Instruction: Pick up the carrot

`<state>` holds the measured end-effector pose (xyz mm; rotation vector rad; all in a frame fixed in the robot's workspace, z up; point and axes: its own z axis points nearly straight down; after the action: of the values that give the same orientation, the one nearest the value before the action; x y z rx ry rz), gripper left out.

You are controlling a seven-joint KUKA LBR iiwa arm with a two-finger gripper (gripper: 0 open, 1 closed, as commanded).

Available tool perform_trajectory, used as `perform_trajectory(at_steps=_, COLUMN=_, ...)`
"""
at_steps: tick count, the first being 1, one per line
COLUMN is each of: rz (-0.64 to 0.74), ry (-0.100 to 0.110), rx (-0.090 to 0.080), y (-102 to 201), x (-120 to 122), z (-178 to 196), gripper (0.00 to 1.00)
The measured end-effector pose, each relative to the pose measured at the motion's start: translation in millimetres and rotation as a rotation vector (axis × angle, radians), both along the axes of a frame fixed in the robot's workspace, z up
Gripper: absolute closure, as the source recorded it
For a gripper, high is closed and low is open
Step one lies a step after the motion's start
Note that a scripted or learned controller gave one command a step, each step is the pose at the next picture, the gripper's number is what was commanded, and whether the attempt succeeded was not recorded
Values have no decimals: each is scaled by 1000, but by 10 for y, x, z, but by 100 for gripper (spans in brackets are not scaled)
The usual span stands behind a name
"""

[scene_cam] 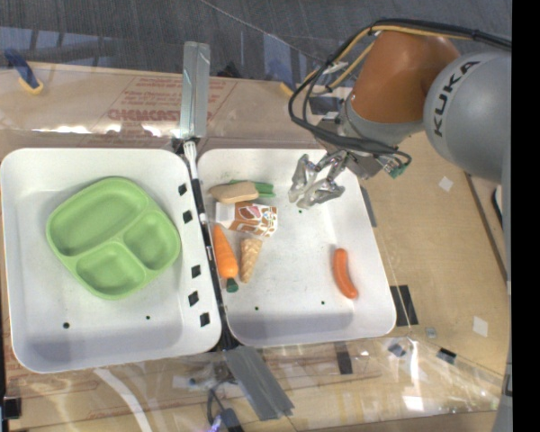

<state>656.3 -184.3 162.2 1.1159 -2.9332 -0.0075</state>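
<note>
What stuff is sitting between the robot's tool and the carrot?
In the camera view, an ice cream cone lies between the tool and the carrot.

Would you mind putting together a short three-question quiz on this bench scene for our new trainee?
1. True or false: the carrot lies in the bin that holds the green divided plate.
2. Multiple choice: where is the gripper? A) above the right bin's upper part, apart from the carrot; B) closed around the carrot; C) over the left bin.
3. Fill in: the orange sausage lies near the right bin's ____ wall.

Key
1. False: the carrot lies in the right bin, along its left wall, beside the ice cream cone.
2. A.
3. Right.
</note>
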Motion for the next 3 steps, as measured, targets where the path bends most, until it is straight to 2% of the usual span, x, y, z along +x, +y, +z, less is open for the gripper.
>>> perform_trajectory(at_steps=1, rz=531, ry=-12, rx=-4, y=-250, x=21, z=829, gripper=100)
perform_trajectory(at_steps=2, rz=492, ry=0, rx=4, y=-28, x=-2, z=54, gripper=100)
perform_trajectory(at_steps=3, rz=693, ry=-9, rx=-2, y=-239, x=-3, z=28, gripper=100)
